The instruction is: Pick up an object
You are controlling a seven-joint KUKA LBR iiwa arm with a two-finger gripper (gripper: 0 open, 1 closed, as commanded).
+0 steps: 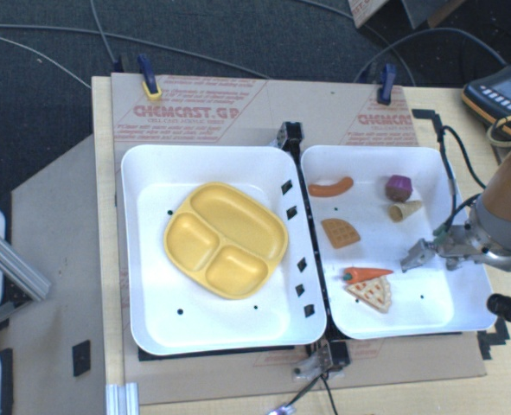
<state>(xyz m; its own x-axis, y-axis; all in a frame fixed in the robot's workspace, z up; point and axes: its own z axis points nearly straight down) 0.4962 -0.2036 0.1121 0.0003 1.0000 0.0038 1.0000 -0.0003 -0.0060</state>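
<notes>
The gripper (419,255) is hovering inside the right bin (437,314), fingers spread apart and gripping nothing. At 9 o'clock from it, a smooth orange toy carrot (367,274) is lying touching a waffle-textured pizza wedge (372,294). A ridged tan cracker (340,232), glossy hot dog (331,187) and purple-topped cone (399,195) are sitting toward 11–12 o'clock. The left bin (143,258) is carrying a yellow compartment plate (226,239).
</notes>
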